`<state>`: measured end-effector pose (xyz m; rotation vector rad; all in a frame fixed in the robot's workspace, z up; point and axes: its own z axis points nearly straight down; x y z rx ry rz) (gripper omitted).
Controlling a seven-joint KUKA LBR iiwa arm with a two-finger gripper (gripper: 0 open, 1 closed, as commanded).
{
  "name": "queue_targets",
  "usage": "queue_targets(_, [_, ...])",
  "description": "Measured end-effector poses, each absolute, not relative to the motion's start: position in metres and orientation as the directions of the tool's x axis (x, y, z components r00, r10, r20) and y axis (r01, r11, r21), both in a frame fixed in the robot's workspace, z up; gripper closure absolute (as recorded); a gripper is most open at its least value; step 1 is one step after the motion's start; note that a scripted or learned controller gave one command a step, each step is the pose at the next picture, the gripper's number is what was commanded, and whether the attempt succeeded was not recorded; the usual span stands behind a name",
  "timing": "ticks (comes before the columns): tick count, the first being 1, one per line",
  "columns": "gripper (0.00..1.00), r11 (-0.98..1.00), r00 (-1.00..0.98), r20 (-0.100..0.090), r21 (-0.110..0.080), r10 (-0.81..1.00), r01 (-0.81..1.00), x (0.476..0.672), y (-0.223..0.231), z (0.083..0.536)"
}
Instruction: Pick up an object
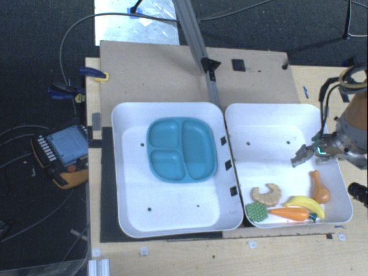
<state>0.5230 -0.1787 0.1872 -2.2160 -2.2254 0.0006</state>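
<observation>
Lower right of the frame, right bin (pixel 270 134), near corner: green toy (pixel 257 212), orange carrot (pixel 290 214), yellow banana (pixel 306 204), tan pastry-shaped piece (pixel 267 194), orange drumstick-shaped piece (pixel 319 188), all close together on the floor. Just above them, mid-right edge: my gripper (pixel 303 156), hovering over bare white floor, clear of every item, nothing between the fingers; whether they are spread or closed I cannot tell. Centre-left: left bin (pixel 129 211) with a blue divided plate (pixel 182 149) in its far half
</observation>
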Motion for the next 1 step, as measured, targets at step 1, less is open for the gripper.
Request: queue_targets(1, [0.0,0.005,-0.005,0.0,0.002,1.0,1.0,0.5237,-0.1788,0.1883])
